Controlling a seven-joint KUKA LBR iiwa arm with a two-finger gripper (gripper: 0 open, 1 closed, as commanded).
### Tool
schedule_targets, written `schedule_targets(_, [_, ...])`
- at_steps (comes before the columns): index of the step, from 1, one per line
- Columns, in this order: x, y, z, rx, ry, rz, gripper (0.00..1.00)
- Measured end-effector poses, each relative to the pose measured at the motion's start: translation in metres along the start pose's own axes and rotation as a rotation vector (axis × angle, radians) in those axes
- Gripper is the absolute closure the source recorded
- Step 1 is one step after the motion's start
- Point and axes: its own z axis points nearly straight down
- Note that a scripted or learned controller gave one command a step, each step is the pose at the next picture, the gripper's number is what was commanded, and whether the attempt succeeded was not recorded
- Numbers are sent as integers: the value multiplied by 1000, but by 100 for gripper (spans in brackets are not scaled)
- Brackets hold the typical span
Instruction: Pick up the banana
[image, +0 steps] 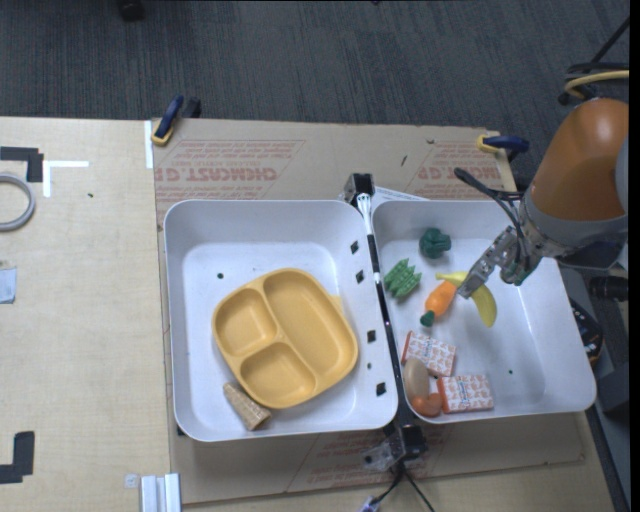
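From above, the banana (484, 303) is a small yellow toy, curved, lying in the right bin (545, 385) toward its upper middle, with one end pointing left toward a carrot (441, 298). The arm (580, 170) reaches in from the right and its gripper (478, 278) hangs right over the banana's upper end, partly covering it. I cannot tell whether the fingers are wide, narrow or closed on anything; they blur together at this angle.

Counting what lies in the right bin: one banana, one orange carrot with a green tip just left of it, one dark green broccoli-like piece (434, 242) near the top, one lighter green leafy piece (402, 279) by the left wall, two red-and-white packets (429, 352) lower down, and one pinkish oval item (418, 383) beside them.

The left bin (190, 300) holds one yellow divided plate (285, 338) with three compartments, and one tan piece like a slice of bread (246, 406) touching the plate's lower left edge.

On the bench (80, 350) around the bins lies one sheet of cardboard (260, 165), with two blue clamps (168, 118) at its top corners.
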Motion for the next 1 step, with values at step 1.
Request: schedule_targets(1, [20, 61, -35, 1, 1, 235, 100])
